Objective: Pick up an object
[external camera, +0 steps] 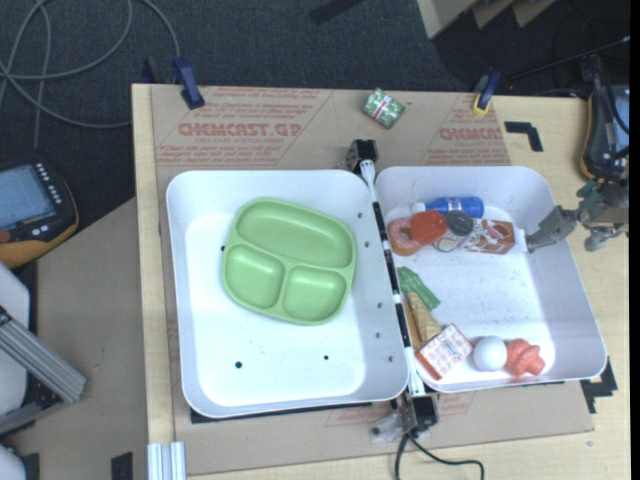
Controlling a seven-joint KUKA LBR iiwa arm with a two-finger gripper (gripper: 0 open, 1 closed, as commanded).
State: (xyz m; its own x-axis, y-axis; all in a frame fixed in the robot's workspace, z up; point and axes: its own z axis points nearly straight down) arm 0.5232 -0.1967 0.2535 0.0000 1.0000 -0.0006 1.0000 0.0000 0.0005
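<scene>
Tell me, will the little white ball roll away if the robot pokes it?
Probably a bit. The white ball looks round and smooth, so it should roll easily. But the orange toy and the snack packet sit close on either side, so it likely won't go far.

The brown cardboard sheet (300,118) covering the worktop carried red printed lettering. At the far left of it, behind the left bin, the word "CHEMCAST GP" could be read. The same red print repeated at the far right behind the right bin (470,138), but there it was too blurred to spell out. Labels on the small packets were too small to read.
</scene>
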